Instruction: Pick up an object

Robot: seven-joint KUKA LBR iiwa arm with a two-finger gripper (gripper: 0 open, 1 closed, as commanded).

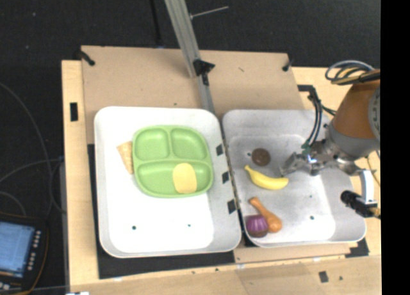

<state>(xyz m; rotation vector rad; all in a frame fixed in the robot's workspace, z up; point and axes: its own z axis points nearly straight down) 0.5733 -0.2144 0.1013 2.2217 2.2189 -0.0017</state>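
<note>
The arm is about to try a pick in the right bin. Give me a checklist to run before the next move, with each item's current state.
1. Pincer over the right bin: ok.
2. Target near: banana lies just left of the pincer: ok.
3. Banana free of neighbours: apart from the brown piece and the carrot: ok.
4. Pincer ready to close on it: cannot tell.
5. Anything already held: cannot tell.
6. Left bin items out of the way: green tray sits in the other bin: ok.

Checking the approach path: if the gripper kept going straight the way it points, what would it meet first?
Probably the banana: the gripper points left and slightly down in the right bin, the banana's right end closest. Its height is unclear, so it could pass over.
</note>
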